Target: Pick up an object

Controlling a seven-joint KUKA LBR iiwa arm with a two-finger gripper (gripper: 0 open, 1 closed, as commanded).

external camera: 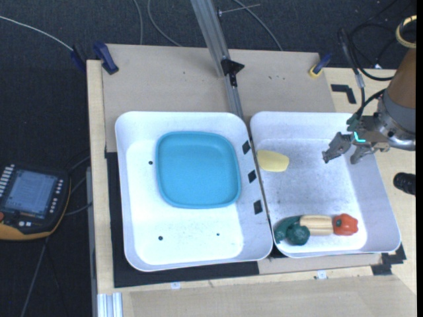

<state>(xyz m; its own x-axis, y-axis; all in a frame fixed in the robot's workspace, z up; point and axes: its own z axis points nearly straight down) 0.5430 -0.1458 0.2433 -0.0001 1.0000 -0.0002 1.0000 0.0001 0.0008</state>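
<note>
Arm links run off my right edge, so I see little more than the wrist and the tool hanging over the upper right part of the right bin. Its two dark fingers look spread apart with nothing between them, so I read it as released, though the tips are small and dark against the speckled floor and I cannot tell whether they touch it.

Along that bin's near wall three things lie in a row: a dark green lump, a tan cylinder and a red piece. They sit so close that I cannot say where one ends and the next begins, or what each is. A pale yellow object lies alone by the bin's left wall, just beside the divide between bins, well apart from the tool.

Open floor runs through the middle of the right bin, between the yellow object, the row and the tool.

The left bin carries a blue tray, with bare white floor along its near side. A metal post crosses the counter down to the gap between bins. A pendant lies off the counter's left edge, partly cut off.
</note>
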